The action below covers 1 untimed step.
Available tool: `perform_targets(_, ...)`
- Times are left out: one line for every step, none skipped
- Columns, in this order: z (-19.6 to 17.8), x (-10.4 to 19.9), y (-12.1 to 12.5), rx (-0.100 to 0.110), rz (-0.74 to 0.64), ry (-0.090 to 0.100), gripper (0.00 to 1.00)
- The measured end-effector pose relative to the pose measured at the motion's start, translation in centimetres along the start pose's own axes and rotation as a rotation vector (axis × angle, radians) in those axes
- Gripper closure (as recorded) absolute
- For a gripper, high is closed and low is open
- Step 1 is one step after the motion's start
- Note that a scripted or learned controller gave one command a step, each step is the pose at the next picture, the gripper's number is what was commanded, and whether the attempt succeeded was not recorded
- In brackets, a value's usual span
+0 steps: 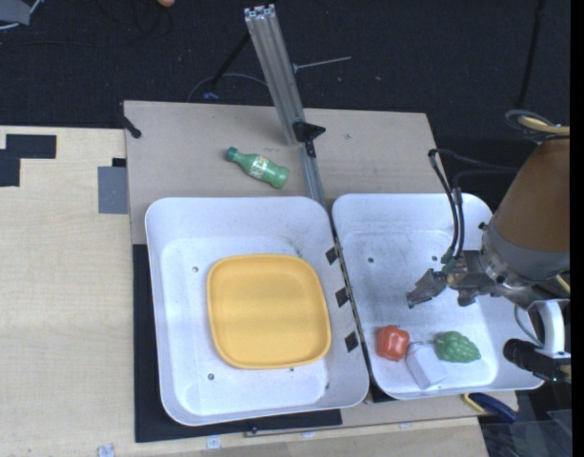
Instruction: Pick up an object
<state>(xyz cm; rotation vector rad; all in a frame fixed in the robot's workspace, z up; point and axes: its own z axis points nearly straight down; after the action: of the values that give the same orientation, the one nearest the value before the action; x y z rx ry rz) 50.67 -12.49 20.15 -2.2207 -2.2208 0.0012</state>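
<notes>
Hovering over the right bin (396,222) with fingers spread and nothing between them, the gripper (420,296) should drop squarely astride the red pepper (392,343) near the bin's front edge.

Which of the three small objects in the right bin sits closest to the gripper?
The green bumpy lump, just below the gripper; the red pepper-like piece and grey block lie farther left.

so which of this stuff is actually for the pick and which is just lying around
For the job:
- gripper, over the right bin
- red object
- green object
- small grey block

Lying about:
- yellow plate in the left bin
- green bottle on the bench behind the bins
- metal rail
</notes>
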Motion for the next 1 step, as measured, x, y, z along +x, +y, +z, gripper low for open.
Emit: perform_targets(4.76,0.52,0.68,0.003,-0.001,0.001,0.00)
